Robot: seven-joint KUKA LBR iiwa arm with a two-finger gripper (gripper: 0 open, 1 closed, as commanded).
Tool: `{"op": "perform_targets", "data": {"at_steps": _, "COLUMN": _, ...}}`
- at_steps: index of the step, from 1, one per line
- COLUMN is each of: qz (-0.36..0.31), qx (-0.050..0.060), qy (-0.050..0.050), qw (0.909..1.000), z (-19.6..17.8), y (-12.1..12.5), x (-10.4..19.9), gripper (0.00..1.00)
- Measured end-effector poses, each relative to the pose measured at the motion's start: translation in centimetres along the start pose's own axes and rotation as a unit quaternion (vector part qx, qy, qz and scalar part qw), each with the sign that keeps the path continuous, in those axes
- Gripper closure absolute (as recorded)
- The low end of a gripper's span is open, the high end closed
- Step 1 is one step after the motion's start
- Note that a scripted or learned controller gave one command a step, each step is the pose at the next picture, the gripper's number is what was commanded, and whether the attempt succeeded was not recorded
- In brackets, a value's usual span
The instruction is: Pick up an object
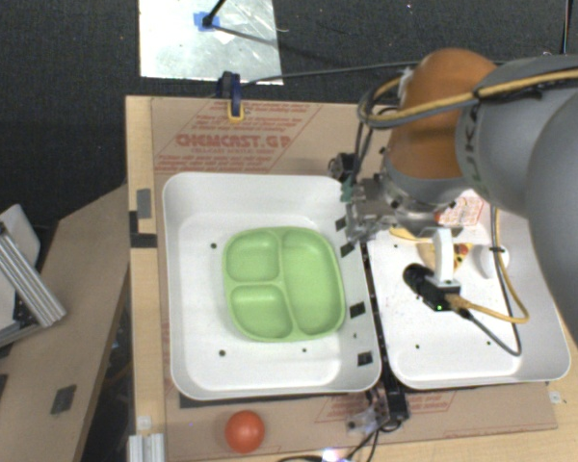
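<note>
My gripper (374, 212) hangs over the near-left corner region at the back of the right bin (491, 354), close to the wall between the two bins. The grey arm and its orange band cover most of it from above. Just right of the gripper, partly under the arm, lie a few small objects: a yellow-orange piece (461, 252), a white piece (483, 262) and a red-and-white item (470, 210). I see nothing held in the gripper.
A green divided plate (282, 283) fills the middle of the left bin (188, 354). An orange ball (244, 430) rests on the cardboard in front of the bins. A blue clamp (231, 92) sits at the bench's back edge.
</note>
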State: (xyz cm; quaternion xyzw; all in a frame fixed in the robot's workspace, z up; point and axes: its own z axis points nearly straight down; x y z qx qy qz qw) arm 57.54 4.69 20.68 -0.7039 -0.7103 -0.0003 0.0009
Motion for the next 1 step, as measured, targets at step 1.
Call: {"op": "perform_targets", "data": {"at_steps": 1, "qz": -0.001, "qx": 0.000, "qy": 0.001, "qw": 1.0000, "z": -0.63, "y": -1.84, "x": 5.27, "gripper": 1.00}}
